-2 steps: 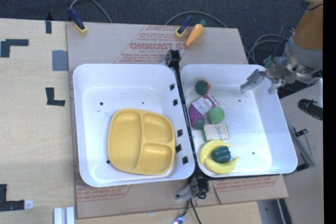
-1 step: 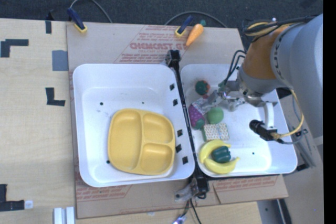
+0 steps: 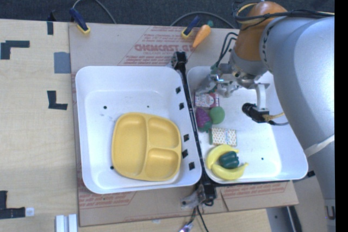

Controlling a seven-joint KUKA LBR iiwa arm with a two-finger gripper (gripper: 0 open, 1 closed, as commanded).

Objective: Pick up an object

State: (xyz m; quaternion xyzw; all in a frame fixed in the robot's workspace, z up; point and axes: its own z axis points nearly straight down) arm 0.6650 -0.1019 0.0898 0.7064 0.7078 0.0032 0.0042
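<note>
- Camera view: the arm [image 3: 304, 62] comes in from the right, and its gripper [image 3: 217, 83] sits low over the back of the right bin [image 3: 272, 168], right above a little pink-and-white packet [image 3: 207, 100].
- Honestly can't tell if the jaws are released or clenched, the wrist hardware blocks them from this angle.
- Closest candidates: that packet, then a purple piece [image 3: 203, 118] and a green ball [image 3: 217, 114] just beside each other, all crowded against the divider wall.
- Further forward there's a checkered card [image 3: 224, 136], a banana [image 3: 224, 170] and a green pepper [image 3: 229, 160] resting on it.
- The left bin [image 3: 87, 117] has a yellow divided plate [image 3: 145, 146], well apart from the arm.
- My take: go straight down on one item, not the gap between two. The ball probably rolls and the card lies flat, so the packet or the purple piece looks safer. Watch that wall.
</note>
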